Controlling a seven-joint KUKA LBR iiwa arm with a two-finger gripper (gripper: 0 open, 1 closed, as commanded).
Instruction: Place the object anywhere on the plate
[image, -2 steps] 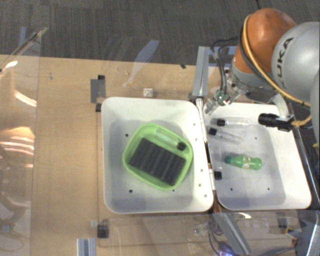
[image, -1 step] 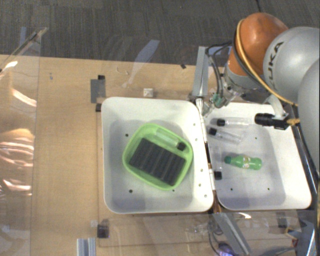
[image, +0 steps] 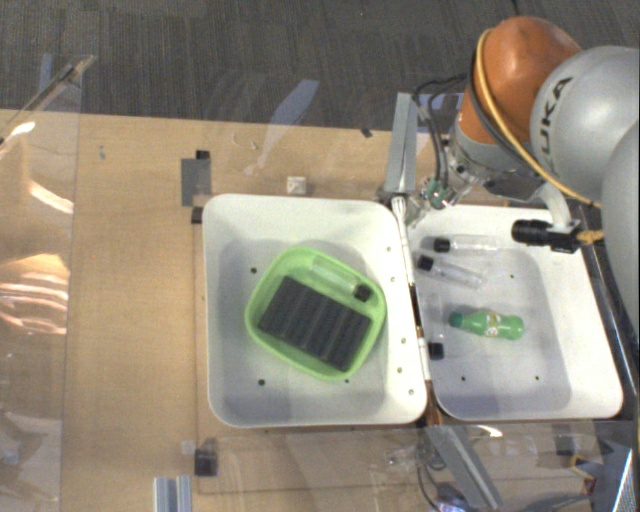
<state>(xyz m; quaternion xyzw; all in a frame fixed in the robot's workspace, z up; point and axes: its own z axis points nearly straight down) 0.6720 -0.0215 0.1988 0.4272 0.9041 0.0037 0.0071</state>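
A green square plate lies tilted in the left bin. On it rest a dark ribbed block and a clear tube with a black cap near its far right corner. The right bin holds a small green bottle lying on its side, two clear tubes with black caps near its far left corner, and a small black piece by its left wall. My gripper hangs over the far edge of the right bin, just above the tubes, with the wrist hiding it from above.
The grey arm with its orange band fills the upper right. A black part sticks out over the right bin's far edge. A ridge divides the two bins. A small pale cube sits on the bench behind the left bin.
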